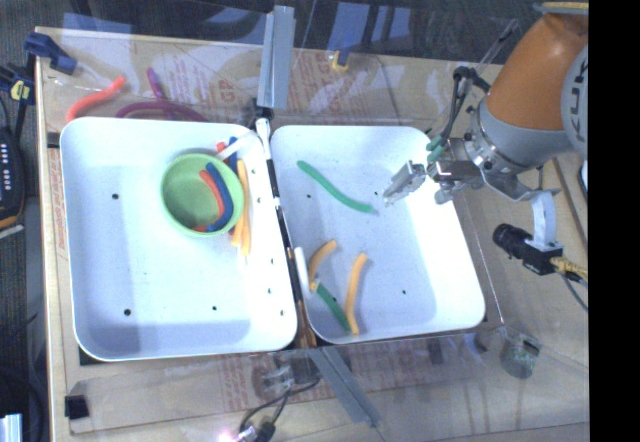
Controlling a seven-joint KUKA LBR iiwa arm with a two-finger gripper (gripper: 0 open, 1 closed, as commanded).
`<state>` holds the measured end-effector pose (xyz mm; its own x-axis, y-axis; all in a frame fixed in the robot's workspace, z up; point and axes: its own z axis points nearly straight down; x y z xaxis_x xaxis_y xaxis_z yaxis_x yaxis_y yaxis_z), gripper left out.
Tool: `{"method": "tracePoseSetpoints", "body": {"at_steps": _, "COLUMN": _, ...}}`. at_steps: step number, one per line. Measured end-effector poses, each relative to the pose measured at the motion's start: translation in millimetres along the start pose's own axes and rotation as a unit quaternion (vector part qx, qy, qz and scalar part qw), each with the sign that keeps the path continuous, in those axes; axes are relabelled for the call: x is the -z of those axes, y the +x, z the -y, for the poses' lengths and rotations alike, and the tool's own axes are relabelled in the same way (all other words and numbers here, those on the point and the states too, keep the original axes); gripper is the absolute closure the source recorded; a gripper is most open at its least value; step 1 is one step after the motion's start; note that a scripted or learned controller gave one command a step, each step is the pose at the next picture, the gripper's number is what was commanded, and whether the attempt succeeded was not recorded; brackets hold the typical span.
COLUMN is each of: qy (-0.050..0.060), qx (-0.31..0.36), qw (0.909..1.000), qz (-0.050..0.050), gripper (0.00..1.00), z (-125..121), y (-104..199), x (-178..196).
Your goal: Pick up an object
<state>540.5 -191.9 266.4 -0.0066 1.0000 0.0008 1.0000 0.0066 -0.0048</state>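
Note:
My gripper (402, 182) hangs over the upper right part of the right bin (440, 280), its metal fingers pointing left with a small gap between them and nothing in that gap. Just left of the fingertips lies a long green curved strip (335, 187). Nearer the front of that bin lie two orange curved pieces (320, 260) (356, 276) and a dark green piece (333, 307). In the left bin (130, 280) a green bowl (196, 192) holds red and blue strips, with orange sticks (243, 220) leaning at its right side.
A grey metal post (275, 55) rises behind the divider between the bins. Red and purple cables (150, 110) lie behind the left bin. The arm's orange and grey wrist (535, 80) stands over the bench at the right, with a black fitting (520, 245) below it.

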Motion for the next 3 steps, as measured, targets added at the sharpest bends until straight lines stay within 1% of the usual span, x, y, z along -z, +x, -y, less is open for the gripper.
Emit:
{"method": "tracePoseSetpoints", "body": {"at_steps": 1, "qy": 0.0, "qx": 0.033, "qw": 0.9995, "qz": 0.001, "gripper": 0.0, "z": 8, "y": 17, "x": -169}}
{"method": "tracePoseSetpoints", "body": {"at_steps": 2, "qy": -0.004, "qx": 0.045, "qw": 0.999, "qz": 0.002, "gripper": 0.0, "z": 50, "y": 41, "x": -173}}
{"method": "tracePoseSetpoints", "body": {"at_steps": 3, "qy": -0.003, "qx": 0.049, "qw": 0.9988, "qz": 0.002, "gripper": 1.0, "z": 49, "y": 41, "x": -164}}
